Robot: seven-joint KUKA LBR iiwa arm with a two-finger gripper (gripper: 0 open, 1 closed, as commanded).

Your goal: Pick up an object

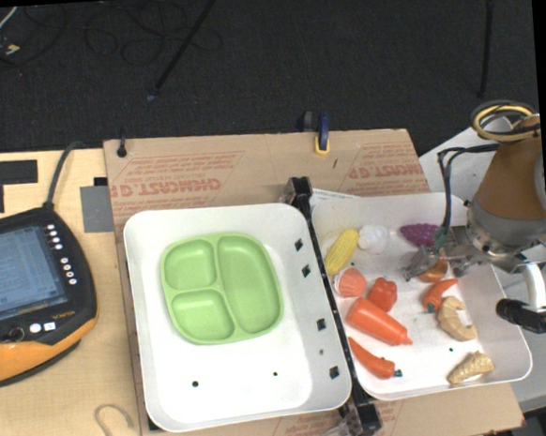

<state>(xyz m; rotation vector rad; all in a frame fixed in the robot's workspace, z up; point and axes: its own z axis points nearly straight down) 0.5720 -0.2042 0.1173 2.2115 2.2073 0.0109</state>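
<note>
The gripper (434,264), fingers spread, hangs low over the right bin (519,358) above one small orange piece (441,292). Two carrots (376,322), one corn cob (341,247), two bread pieces (454,318) lie nearby. The arm (510,184) reaches from the right.

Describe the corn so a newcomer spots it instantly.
Look in the right-hand white bin, the one full of toy food. At its upper left corner, beside the black divider, lies the corn cob. It is the bin's one yellow, bumpy piece.

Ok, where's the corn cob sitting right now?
The corn cob lies in the right bin, at its upper left corner beside the divider between the bins, with a white piece to its right and a pink piece just below.
</note>
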